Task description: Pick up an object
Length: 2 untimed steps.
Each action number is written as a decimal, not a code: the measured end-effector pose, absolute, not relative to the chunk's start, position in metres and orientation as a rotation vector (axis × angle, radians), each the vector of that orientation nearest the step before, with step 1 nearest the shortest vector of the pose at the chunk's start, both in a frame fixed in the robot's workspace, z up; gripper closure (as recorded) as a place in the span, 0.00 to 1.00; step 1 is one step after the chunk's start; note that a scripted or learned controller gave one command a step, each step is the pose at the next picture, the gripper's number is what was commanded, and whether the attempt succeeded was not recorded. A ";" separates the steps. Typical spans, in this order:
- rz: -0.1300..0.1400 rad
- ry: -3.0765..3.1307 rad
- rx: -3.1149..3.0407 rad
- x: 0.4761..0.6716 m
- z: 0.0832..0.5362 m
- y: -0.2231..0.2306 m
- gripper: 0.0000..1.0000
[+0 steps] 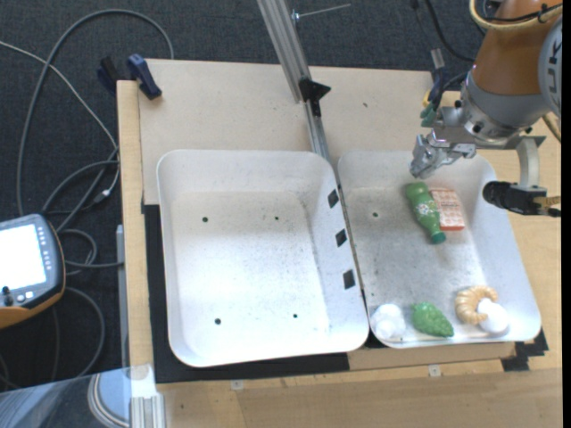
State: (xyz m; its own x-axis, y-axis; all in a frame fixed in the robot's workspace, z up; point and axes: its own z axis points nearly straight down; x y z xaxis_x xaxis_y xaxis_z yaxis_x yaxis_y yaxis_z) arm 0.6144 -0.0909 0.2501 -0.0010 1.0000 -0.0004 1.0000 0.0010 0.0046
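Gripper [427, 162] hangs just above the green bottle [426, 210] in the right bin [384, 239]; its opening is unclear. Beside the bottle: one packet [449, 209]; below: four small items.

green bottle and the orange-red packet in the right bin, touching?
Touching. The camera view shows the green bottle lying against the left edge of the orange-red packet with no white bin floor visible between them.

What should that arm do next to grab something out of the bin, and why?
Probably a short drop straight down onto the green bottle. The end effector hangs just above the bottle's upper end in the right bin with nothing between its fingers. The bottle lies flat beside a small orange-and-white packet, so closing on the bottle's free side seems safest.
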 end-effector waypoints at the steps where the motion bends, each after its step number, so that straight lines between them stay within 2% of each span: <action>1: -0.001 2.231 2.219 0.597 0.239 -0.044 1.00; 2: 0.000 2.232 2.218 0.579 0.247 0.005 1.00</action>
